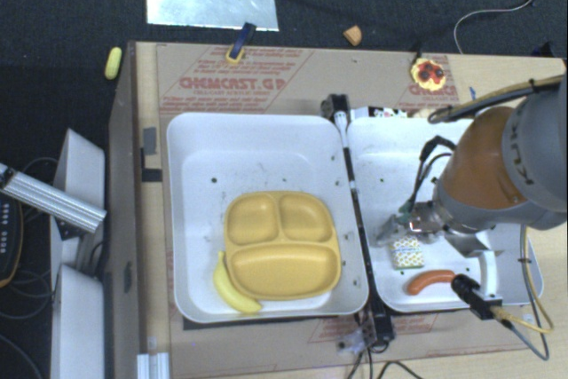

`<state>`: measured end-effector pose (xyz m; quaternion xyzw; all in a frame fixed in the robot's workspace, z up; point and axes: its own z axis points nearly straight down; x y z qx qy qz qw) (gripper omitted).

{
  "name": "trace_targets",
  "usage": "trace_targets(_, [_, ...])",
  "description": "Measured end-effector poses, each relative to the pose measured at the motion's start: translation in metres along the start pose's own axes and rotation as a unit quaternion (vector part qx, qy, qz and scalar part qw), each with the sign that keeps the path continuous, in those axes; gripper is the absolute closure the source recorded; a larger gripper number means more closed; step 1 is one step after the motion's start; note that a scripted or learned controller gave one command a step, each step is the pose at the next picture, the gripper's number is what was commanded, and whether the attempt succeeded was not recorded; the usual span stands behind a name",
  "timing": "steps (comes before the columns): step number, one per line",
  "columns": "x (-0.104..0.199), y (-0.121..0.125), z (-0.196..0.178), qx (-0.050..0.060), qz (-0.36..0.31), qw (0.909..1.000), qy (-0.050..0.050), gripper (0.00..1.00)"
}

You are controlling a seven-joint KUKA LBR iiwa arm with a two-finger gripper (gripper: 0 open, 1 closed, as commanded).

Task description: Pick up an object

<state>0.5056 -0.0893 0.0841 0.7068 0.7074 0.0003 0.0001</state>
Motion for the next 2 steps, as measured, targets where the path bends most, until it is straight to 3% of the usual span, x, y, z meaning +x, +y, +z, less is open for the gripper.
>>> trace_targets(1, [0.0,0.001,-0.011,-0.001,0.0,1.0,0.0,1.0])
trace_targets(2, [0.056,0.026,-0.101,-0.001,-0.002,1.0,0.0,1.0])
